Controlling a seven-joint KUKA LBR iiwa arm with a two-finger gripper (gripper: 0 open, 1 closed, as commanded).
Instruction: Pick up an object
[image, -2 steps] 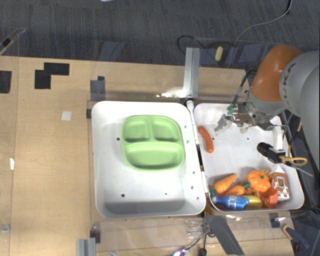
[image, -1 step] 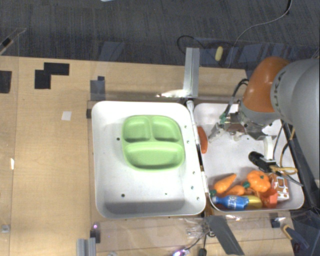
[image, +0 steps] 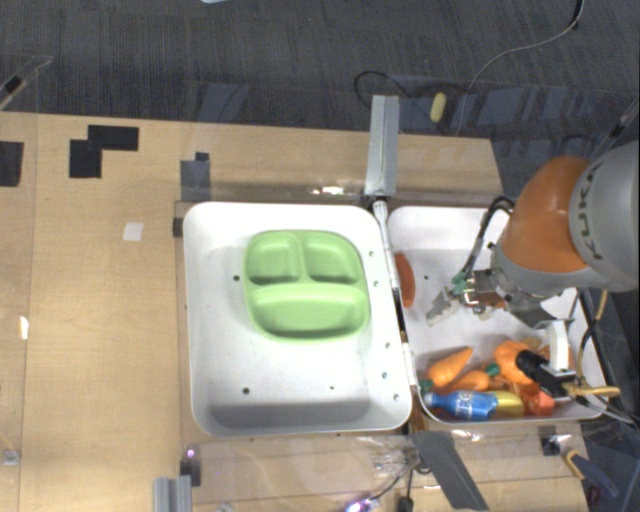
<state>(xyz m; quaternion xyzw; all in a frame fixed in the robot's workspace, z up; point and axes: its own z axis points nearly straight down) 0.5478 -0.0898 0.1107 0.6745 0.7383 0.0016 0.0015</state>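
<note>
The counter (image: 90, 300) carries two white bins set wall to wall, so that everything to be picked stays within reach of the one arm (image: 560, 230). Well to the left of the pincer is the left bin (image: 215, 400), and in it lies one green plate (image: 305, 283) with three compartments, flat and about central; nothing rests on it. The pincer (image: 448, 302) hangs inside the right bin (image: 440, 245), over bare floor in the bin's middle, and it touches none of the pieces. Whether it is released or clenched cannot be told from this slant, and nothing can be seen in its grasp. Just to its left, one long red-orange piece (image: 404, 278) lies along the wall shared by the two bins, probably the closest candidate, though pressed to the wall and so awkward to get around. The other candidates are heaped on the near side of the pincer, against the bin's front wall: at least three orange pieces (image: 450, 367), too tangled to count exactly, one blue bottle (image: 462, 404) lying on its side, and one yellow piece (image: 507, 403) touching the bottle's end.
</note>
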